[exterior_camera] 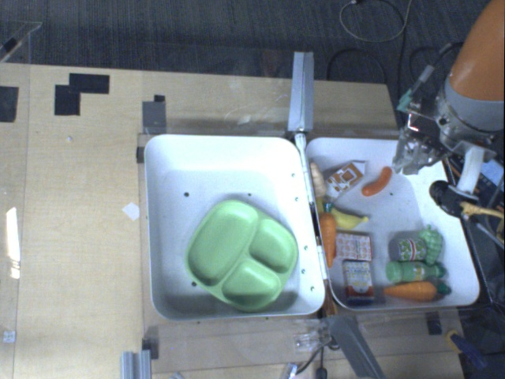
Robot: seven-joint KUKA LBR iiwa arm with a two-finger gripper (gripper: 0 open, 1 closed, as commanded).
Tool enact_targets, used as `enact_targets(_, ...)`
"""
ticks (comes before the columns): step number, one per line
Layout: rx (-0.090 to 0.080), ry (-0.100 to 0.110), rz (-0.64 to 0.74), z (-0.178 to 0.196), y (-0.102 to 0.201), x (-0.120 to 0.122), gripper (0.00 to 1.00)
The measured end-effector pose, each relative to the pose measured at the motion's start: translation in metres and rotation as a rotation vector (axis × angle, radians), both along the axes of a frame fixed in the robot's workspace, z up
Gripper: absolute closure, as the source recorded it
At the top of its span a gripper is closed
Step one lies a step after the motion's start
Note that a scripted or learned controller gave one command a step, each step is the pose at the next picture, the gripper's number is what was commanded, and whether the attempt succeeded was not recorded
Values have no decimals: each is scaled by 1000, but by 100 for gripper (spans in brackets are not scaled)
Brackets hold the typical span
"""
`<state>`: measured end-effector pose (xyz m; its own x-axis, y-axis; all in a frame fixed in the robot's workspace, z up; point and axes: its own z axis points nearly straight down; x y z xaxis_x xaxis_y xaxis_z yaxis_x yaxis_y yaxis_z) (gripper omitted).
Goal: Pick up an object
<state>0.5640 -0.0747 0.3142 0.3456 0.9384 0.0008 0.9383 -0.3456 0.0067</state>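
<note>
The gripper (pixel 412 158) hovered at the right bin's (pixel 465 290) far edge near a sausage (pixel 376 181); its opening was unclear.

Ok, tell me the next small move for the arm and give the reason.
Probably a short drop and slight shift left onto the orange sausage. The gripper hangs over the right bin at its upper right, just beside the sausage, which lies apart from the other items, so it looks like the easiest pick.
</note>
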Motion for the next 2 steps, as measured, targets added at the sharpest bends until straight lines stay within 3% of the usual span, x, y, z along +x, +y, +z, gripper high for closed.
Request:
enact_targets(1,-1,-4,7,11,1,1,100)
enact_targets(2,1,4,-35,-51,-56,-22,100)
